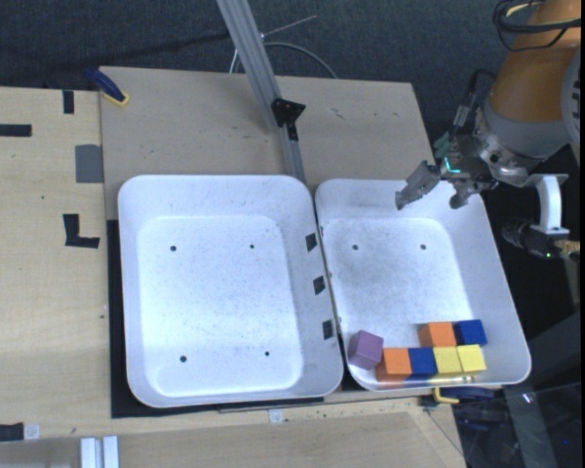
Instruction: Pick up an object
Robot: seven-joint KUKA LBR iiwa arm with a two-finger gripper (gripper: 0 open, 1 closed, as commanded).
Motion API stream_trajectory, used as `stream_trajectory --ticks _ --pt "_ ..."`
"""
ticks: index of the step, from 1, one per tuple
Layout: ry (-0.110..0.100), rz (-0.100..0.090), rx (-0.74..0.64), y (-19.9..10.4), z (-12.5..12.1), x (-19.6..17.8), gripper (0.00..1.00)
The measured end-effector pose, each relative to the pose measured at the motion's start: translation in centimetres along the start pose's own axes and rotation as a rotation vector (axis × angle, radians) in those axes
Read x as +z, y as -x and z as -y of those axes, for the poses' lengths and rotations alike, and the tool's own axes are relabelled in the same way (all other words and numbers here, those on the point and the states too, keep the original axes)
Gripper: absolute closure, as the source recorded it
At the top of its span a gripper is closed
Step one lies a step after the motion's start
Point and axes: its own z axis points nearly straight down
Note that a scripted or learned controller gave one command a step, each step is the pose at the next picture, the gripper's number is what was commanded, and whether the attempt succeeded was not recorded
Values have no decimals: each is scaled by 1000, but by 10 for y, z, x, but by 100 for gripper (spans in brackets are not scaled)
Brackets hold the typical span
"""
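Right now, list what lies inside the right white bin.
The right white bin holds small cubes clustered at its near edge: purple, orange, blue and yellow. Nothing covers them.

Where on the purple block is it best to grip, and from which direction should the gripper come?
Probably from above, closing across the two faces of the purple block that look toward the far and near ends of the right bin. Its right side stands close to the orange block and its left side close to the bin wall, while the bin floor behind it lies bare.

2 white bins (141,213), 7 blocks (421,361) in 4 colours
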Motion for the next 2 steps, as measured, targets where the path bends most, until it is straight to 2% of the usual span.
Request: stream_trajectory --ticks 1,2 --pt "-6 1 0 -21 -30 145 0" --pt "-11 1 -1 -22 -76 179 0"
